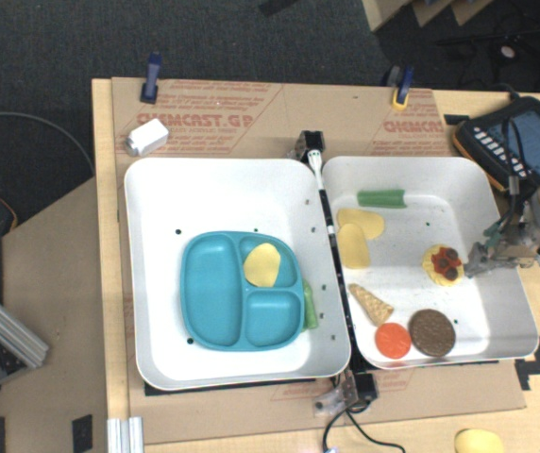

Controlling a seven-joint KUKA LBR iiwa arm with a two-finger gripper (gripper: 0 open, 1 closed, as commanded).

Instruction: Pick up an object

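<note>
My gripper [480, 259] hangs low over the right side of the right bin [497, 321], with the arm coming in from the right. Just left of its tip lies a small yellow, red and brown toy food piece [442, 264]; I cannot tell whether they touch. Nothing shows as held. Also in this bin are a green cylinder [380, 197], two pale yellow pieces [355, 236], a tan wedge [370, 302], an orange disc [393, 341] and a brown round cookie [432, 332].
The left bin [157, 253] holds a teal divided plate [215, 295] with a yellow piece [262, 265] in its upper right compartment and a green item [309, 305] at its right edge. A small white block [147, 137] lies on the bench behind.
</note>
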